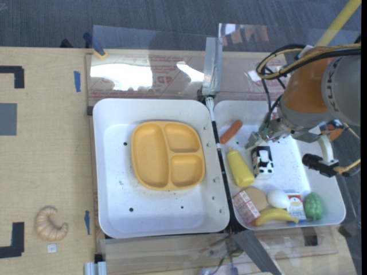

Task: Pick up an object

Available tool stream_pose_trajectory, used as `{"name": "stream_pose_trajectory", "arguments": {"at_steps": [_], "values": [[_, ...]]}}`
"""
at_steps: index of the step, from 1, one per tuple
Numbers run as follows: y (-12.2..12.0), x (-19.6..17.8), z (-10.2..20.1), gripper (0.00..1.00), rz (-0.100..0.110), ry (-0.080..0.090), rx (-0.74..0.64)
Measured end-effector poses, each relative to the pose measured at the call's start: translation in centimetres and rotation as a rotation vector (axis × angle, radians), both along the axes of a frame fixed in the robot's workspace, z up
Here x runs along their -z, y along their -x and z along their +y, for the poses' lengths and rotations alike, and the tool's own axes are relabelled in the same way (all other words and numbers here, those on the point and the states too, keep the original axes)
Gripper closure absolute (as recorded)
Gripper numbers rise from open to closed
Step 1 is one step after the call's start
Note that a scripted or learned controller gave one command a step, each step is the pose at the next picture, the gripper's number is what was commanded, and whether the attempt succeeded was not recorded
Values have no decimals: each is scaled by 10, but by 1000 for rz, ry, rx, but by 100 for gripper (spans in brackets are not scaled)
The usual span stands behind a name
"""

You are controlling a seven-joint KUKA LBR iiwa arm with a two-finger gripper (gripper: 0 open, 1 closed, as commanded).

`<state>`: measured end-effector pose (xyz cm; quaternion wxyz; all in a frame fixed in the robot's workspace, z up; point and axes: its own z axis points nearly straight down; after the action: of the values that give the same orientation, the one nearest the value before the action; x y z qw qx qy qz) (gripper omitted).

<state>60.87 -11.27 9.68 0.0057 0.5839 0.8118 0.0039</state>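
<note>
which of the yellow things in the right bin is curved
The yellow toy banana at the near edge of the right bin; the yellow plastic bottle beside it is straight and upright-sided.

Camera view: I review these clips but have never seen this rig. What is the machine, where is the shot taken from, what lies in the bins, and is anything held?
One camera looks down at a slant on a bench with two shallow white bins. The grey and orange bulk at the right is a robot arm reaching in over the right bin. Its gripper hangs low near a small black-and-white cow toy; I cannot see anything held.

The left bin holds a yellow divided plate. The right bin holds a carrot, a yellow bottle, a banana, a white egg, a green broccoli-like piece and some small packets that are hard to read.

Outside the bins, on the bench at the lower left, lies a croissant.
</note>
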Motion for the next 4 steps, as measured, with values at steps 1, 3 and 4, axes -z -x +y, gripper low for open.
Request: {"name": "stream_pose_trajectory", "arguments": {"at_steps": [1,3,4], "values": [[0,1,0,0,2,0,0],[80,-92,53,100,6,-2,-50],[82,-88,52,0,15,-2,-48]]}}
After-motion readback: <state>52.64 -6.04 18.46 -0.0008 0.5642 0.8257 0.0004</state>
